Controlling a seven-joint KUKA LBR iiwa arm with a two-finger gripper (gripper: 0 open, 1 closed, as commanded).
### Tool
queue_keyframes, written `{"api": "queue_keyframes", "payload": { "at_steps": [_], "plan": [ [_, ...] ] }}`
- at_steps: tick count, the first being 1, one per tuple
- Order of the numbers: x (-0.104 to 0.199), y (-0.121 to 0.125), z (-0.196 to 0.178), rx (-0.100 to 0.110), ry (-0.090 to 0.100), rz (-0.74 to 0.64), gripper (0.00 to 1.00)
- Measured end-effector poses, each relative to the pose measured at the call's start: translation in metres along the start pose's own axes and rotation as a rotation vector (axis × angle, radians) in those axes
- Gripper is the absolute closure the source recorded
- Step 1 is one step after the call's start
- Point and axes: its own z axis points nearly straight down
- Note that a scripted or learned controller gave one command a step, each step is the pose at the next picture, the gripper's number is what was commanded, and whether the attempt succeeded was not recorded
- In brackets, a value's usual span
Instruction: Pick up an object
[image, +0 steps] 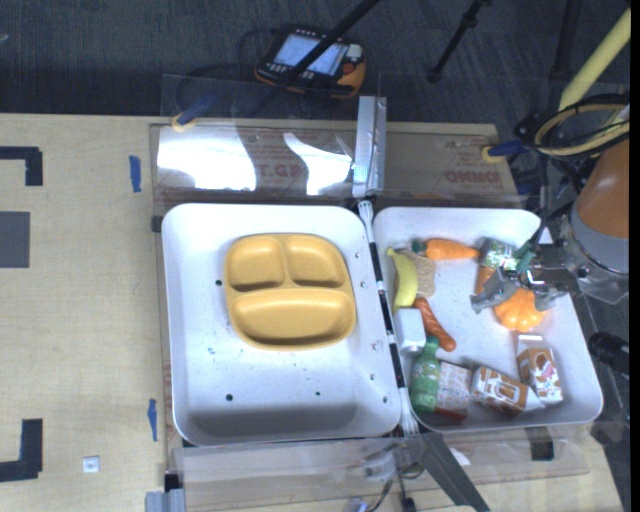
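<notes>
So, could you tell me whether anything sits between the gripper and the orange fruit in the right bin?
Nothing visible does. The gripper sits right above the orange fruit in the right bin, at its top edge. The carrot and banana lie well off to the camera's left.

Faint print on the cardboard (470, 172) perhaps reads "DIMO".

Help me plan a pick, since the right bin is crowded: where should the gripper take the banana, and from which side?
Probably from above, across the middle of the banana. It lies flat along the right bin's left wall, so its thin width suits the gripper. The fingers should close left to right; the wall side looks tight, so the fit is uncertain.
</notes>
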Motion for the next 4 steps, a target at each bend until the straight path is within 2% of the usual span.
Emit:
{"api": "queue_keyframes", "payload": {
  "at_steps": [1, 2, 3, 4],
  "plan": [
    [-0.115, 0.038, 0.088, -0.005, -0.002, 0.155, 0.00],
    [-0.107, 0.043, 0.108, -0.033, -0.006, 0.157, 0.00],
    [-0.070, 0.044, 0.067, -0.005, -0.002, -0.013, 0.00],
    [-0.100, 0.044, 0.152, -0.007, 0.012, -0.011, 0.00]
  ]
}}
